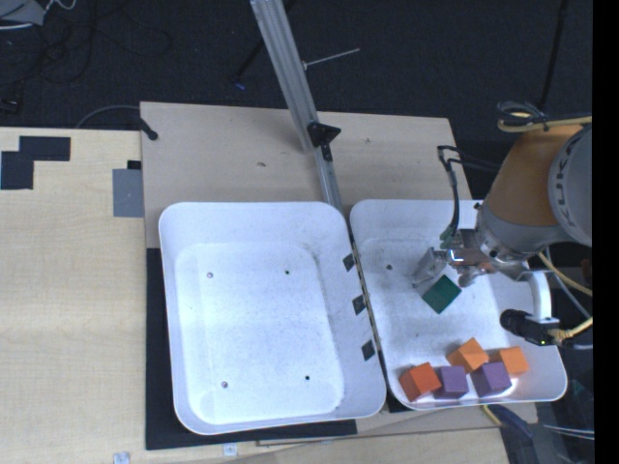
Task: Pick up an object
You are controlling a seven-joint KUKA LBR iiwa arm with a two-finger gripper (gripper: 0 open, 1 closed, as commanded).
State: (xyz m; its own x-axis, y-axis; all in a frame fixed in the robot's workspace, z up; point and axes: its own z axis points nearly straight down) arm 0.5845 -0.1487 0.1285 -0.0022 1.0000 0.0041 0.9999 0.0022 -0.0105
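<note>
My two-finger metal gripper (443, 275) clamped on a small dark green cube (441, 294), tilted, lifted over the right shallow white plastic bin (387, 225), orange and purple cubes (462, 369) clustered at its near edge, pale wooden bench (68, 288), dark floor behind.

The two-finger gripper (447, 276) held a dark green block (442, 294) between its fingers; orange and purple cubes (455, 381) lay below it.
</note>
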